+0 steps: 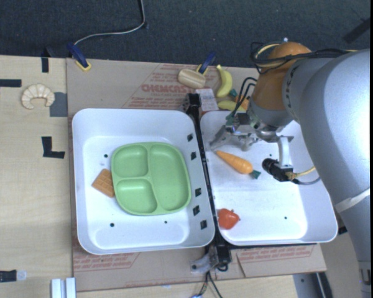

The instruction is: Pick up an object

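Near edge, right bin [311, 225]: a small red tomato-like piece [228, 218] is seen lying at the near left corner, untouched.

Left bin [87, 166]: a green divided plate [151, 177] is placed at the middle, with a tan wafer-like piece [104, 182] tucked against its left rim.

Middle of right bin: an orange carrot [235, 162] is laid flat on the bin floor, slanted, its green tip toward the right. It is judged the likeliest object for picking and is not yet lifted.

Just beyond the carrot: the pincer [237, 135] is lowered to the far part of the right bin, near the carrot but apart from it. Nothing is seen between its fingers; whether they are apart or together cannot be told.

Far tabletop: a banana [224, 81] and a bread roll [191, 77] are set beyond the bins; a croissant [38, 95] is at far left.

Progress: approach is judged made; grasp and lift are left to do.
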You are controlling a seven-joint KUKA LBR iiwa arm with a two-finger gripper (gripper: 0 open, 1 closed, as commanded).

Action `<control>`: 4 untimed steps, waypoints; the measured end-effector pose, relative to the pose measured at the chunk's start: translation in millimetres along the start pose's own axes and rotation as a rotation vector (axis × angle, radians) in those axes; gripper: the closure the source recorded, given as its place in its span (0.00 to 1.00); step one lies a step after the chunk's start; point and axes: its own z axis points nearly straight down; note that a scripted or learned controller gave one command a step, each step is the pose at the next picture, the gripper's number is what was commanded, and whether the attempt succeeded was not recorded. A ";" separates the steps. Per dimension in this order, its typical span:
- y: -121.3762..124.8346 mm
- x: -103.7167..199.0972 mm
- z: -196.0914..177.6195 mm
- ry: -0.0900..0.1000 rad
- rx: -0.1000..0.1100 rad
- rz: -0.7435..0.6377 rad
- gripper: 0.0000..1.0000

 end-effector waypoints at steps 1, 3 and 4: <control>-22.8 -1.0 -0.5 -0.001 0.000 0.000 0.00; -39.7 -7.6 -10.4 -0.002 -0.001 0.000 1.00; -34.6 65.8 -99.0 0.001 0.003 -0.001 1.00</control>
